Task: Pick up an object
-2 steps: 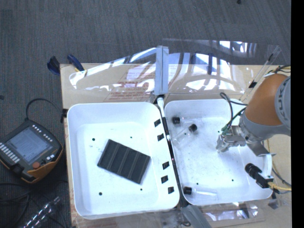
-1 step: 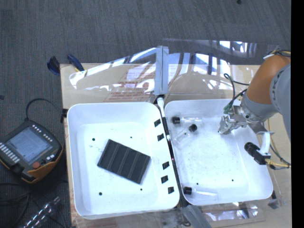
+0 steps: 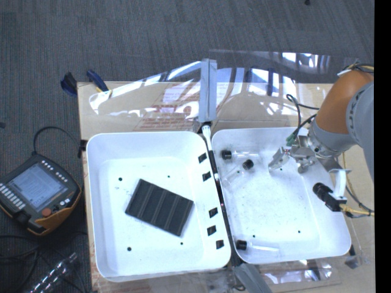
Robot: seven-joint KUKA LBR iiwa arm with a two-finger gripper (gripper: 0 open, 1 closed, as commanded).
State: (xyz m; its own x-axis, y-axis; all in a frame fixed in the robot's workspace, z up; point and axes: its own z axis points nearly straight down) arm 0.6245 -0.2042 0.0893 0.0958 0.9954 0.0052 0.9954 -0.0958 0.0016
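Observation:
A black ribbed rectangular slab (image 3: 159, 207) lies flat in the left bin (image 3: 98, 163), a little left of its middle. The right bin (image 3: 287, 237) holds small clear tubes with black caps: one (image 3: 227, 154) near its top left corner, one (image 3: 247, 163) just beside it, and one (image 3: 255, 246) at the front edge. My gripper (image 3: 290, 162) hangs low over the upper right part of the right bin, to the right of the two upper tubes. Its fingers (image 3: 277, 161) stand apart with nothing between them.
The grey arm with its orange band (image 3: 339, 102) comes in over the right bin's right rim. A black cable fitting (image 3: 327, 196) sits by that rim. A divider with black clips (image 3: 211, 194) separates the bins. A teach pendant (image 3: 36, 191) lies on the floor at left.

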